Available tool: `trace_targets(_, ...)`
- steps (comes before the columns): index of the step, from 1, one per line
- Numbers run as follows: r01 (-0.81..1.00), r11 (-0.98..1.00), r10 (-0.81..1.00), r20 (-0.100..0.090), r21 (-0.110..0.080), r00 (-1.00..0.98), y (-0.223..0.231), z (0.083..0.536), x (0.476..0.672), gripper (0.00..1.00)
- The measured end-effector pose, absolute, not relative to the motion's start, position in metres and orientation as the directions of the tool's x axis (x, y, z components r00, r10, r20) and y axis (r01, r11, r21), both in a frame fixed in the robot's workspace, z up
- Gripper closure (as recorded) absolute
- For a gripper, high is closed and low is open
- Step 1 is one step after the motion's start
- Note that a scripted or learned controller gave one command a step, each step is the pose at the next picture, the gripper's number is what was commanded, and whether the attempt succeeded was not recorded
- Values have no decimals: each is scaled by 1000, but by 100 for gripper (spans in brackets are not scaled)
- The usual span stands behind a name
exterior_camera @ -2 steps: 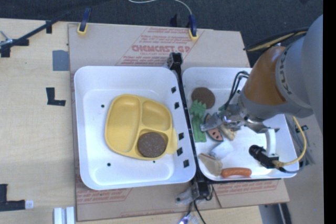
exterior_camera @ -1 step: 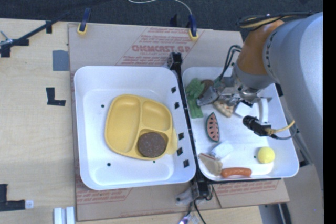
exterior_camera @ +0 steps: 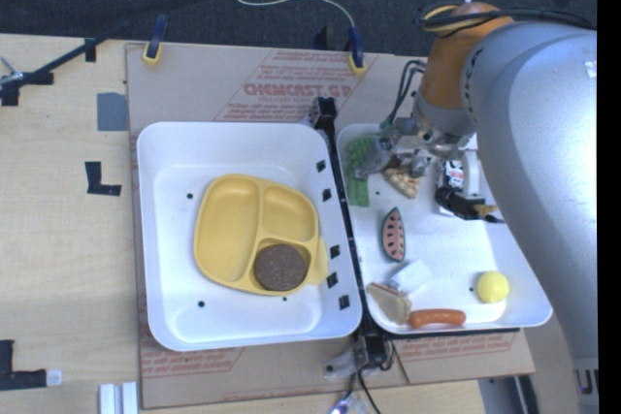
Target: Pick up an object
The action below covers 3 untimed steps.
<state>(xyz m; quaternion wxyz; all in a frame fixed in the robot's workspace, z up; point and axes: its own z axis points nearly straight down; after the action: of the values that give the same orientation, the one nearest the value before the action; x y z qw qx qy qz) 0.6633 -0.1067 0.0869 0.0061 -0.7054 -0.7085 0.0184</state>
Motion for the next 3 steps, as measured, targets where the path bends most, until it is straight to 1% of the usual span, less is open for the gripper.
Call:
trace_targets(1,1000,-3,1000,-10,18,3,-110,92,601,0)
trace_targets(2,1000,0,1000,-10,19,1,-110,103,604,100)
trace_targets(3,1000,0,1000,-9,17,0,-109,101,604,0)
